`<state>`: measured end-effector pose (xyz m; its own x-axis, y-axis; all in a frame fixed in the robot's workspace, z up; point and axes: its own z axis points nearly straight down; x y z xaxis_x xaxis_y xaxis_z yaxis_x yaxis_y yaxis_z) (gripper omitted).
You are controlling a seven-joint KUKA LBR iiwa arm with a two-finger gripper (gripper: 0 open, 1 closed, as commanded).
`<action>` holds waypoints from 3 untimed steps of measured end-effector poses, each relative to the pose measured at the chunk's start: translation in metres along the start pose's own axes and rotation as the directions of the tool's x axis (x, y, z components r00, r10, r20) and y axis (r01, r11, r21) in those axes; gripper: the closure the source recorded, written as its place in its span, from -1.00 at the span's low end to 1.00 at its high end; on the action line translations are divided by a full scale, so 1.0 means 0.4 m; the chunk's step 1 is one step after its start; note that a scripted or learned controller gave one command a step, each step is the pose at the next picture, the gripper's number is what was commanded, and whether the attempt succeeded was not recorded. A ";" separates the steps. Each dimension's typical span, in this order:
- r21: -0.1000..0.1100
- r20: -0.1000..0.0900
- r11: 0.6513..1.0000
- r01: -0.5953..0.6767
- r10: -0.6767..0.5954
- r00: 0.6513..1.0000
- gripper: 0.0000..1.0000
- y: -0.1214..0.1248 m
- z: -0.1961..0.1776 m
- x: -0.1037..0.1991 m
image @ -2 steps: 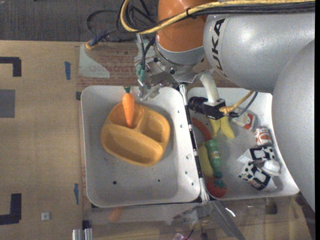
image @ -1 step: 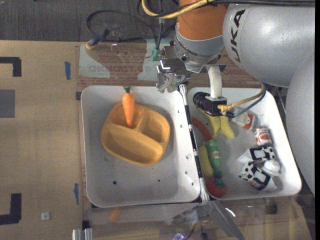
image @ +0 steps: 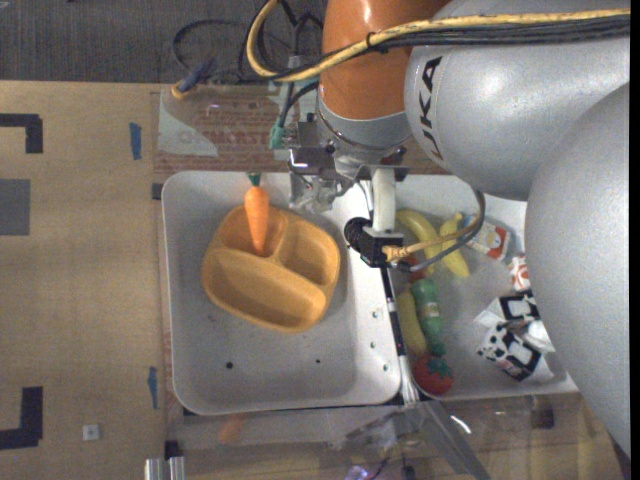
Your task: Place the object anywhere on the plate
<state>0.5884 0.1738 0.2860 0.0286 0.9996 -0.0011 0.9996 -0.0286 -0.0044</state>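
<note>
Overhead, my grey arm (image: 520,98) with its orange band (image: 385,28) reaches in from the right and hangs above the far edge of the left white bin (image: 200,368). My gripper (image: 318,176) sits just beyond the far rim of the yellow divided plate (image: 270,273), close beside the carrot (image: 257,216) but apart from it. Whether it is spread or pressed together I cannot tell, since the wrist housing hides most of it from this angle.

The carrot, orange with a small green stub at its far end, lies lengthwise on the plate, its narrow tip pointing toward the plate's middle and its top end reaching just past the far rim. The plate rests tilted across the left bin's far half, with a ridge splitting it into compartments; the carrot lies over the far left one.

Across the divider, the right bin (image: 470,383) holds two bananas (image: 432,240), a green bottle-shaped item (image: 428,308), a red strawberry-like piece (image: 433,373), and a black-and-white patterned item (image: 515,340), grouped near the divider and the bin's middle. Yellow and black cables (image: 275,28) loop from my wrist up past the bench's far edge. Blue tape marks (image: 135,140) dot the brown bench surface (image: 80,298) to the left.
</note>
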 end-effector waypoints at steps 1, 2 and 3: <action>-0.001 0.000 0.976 0.219 -0.219 0.976 1.00 0.047 0.077 -0.078; -0.002 0.000 0.976 0.219 -0.219 0.976 -1.00 0.047 0.077 -0.078; -0.003 0.000 0.865 0.502 -0.502 0.865 -1.00 -0.042 0.099 -0.004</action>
<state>0.5715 0.1727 0.2464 -0.4774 0.8787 0.0011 0.8787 0.4774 -0.0018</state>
